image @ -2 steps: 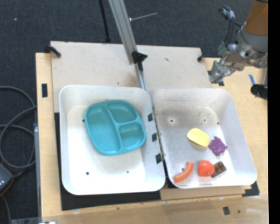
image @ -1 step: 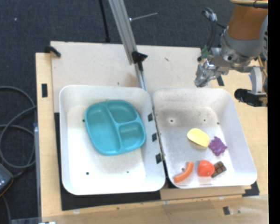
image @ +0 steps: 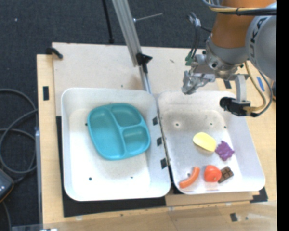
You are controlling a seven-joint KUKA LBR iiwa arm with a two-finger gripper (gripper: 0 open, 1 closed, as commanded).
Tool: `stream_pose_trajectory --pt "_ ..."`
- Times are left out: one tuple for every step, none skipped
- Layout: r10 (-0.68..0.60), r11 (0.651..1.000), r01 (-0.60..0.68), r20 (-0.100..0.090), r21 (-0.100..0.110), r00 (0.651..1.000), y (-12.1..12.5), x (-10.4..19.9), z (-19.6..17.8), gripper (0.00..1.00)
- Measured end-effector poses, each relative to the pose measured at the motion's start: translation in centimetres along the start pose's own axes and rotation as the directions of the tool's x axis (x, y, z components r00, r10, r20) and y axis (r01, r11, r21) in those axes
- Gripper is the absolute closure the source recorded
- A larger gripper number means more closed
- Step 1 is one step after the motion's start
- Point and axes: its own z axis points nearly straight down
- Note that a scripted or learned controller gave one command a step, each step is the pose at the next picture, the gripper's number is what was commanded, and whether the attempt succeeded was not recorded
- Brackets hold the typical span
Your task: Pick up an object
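Your jaws (image: 189, 87) hang above the far rim of the right bin (image: 245, 143), and you cannot tell whether they are open or closed. Nothing shows between them. Near that bin's front right corner lie a yellow piece (image: 204, 141), purple grapes (image: 224, 150), a red tomato (image: 212, 173), an orange carrot (image: 190, 177) and a brown block (image: 226, 174). A teal divided plate (image: 118, 131) rests in the left bin (image: 77, 177).

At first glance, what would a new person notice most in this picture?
The teal plate stands out, lying alone in the left bin. Next come the small bright toys clustered in the right bin's near right corner: a yellow piece, purple grapes, a tomato and a carrot. The gripper hangs above that bin's far edge.
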Motion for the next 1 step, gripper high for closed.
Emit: stream_pose_trajectory --pt "-0.001 1.000 0.001 0.000 0.002 1.000 -1.71 4.23 1.19 1.00"
